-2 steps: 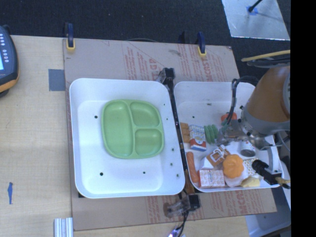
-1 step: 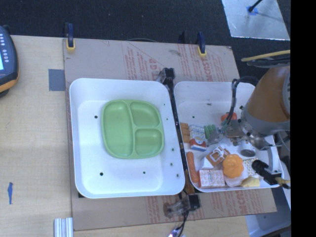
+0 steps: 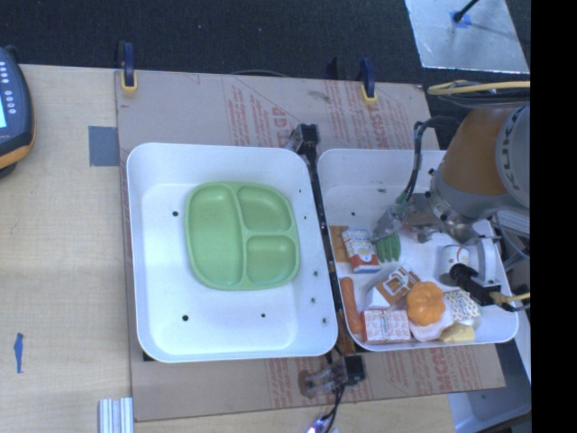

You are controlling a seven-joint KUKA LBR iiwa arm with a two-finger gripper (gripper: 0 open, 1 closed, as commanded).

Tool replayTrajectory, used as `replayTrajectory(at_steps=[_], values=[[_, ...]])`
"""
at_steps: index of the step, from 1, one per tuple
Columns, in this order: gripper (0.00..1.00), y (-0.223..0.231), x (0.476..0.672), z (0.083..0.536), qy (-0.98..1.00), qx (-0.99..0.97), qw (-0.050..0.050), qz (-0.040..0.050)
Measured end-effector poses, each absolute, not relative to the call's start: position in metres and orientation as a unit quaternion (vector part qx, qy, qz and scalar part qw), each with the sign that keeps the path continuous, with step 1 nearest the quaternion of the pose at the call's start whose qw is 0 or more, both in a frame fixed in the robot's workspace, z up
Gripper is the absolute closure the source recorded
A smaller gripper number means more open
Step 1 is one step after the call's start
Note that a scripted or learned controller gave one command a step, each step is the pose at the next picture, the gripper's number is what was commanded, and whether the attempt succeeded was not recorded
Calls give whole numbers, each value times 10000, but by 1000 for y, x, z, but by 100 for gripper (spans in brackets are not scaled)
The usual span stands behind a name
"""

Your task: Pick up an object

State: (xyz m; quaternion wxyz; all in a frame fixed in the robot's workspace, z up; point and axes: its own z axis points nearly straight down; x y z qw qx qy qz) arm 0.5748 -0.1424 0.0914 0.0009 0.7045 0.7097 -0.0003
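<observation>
Meanwhile, Over the Right Bin: Arm Low Among the Toy Food

You had a yellow-and-black handheld pendant (image 3: 13, 106) at the far left edge of the wooden bench (image 3: 54, 269), with a grey patch of tape (image 3: 104, 145) just beside the cardboard sheet (image 3: 270, 106) that lay under both bins. Two blue-and-yellow clamps (image 3: 128, 67) pinned that sheet along its far edge.

Your left bin (image 3: 153, 332) held a single thing: a green divided plate (image 3: 242, 235), three compartments, lying flat near the bin's middle and apart from every wall.

Your right bin (image 3: 361, 174) carried the clutter. Along its left side lay an orange carrot-like stick (image 3: 347, 294), and above it a small red-and-white packet (image 3: 360, 249). Near the front wall sat a pink-and-white carton (image 3: 387, 325), a brown-and-white box (image 3: 395, 286) just behind it, and an orange round fruit (image 3: 425, 304) touching a speckled cookie-like piece (image 3: 462, 305).

Your arm (image 3: 482, 156) came in from the right, its orange band showing above the wrist. The gripper (image 3: 393, 233) hung low over the bin's middle, just beside a green piece (image 3: 388, 246) next to the packet. You could not tell from this angle whether the claw was released or clenched, nor whether it gripped the green piece.
</observation>
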Motion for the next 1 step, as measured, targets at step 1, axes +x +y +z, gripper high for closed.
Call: replayTrajectory(at_steps=[1], values=[[100,-143,572,102,7093,7049,-14,-18]])
